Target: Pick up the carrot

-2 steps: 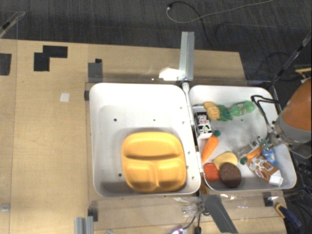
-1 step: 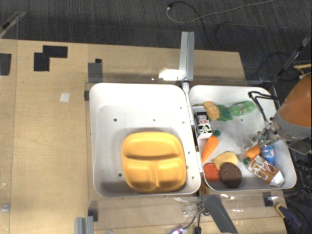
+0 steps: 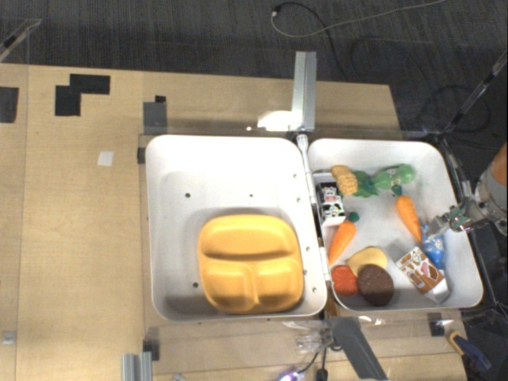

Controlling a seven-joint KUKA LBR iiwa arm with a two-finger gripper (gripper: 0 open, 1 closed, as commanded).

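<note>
Two orange carrots lie in the right bin. One carrot lies right of centre, its thick end pointing to the back. The other carrot, with a green tip, rests against the bin's left wall. My gripper hangs over the bin's right rim, a short way right of the first carrot and above a blue packet. Nothing visibly hangs from it.
The right bin also holds a corn cob, a green vegetable, a small printed box, a red tomato, a yellow piece, a brown ball and a carton. A yellow divided tray sits in the left bin.
</note>
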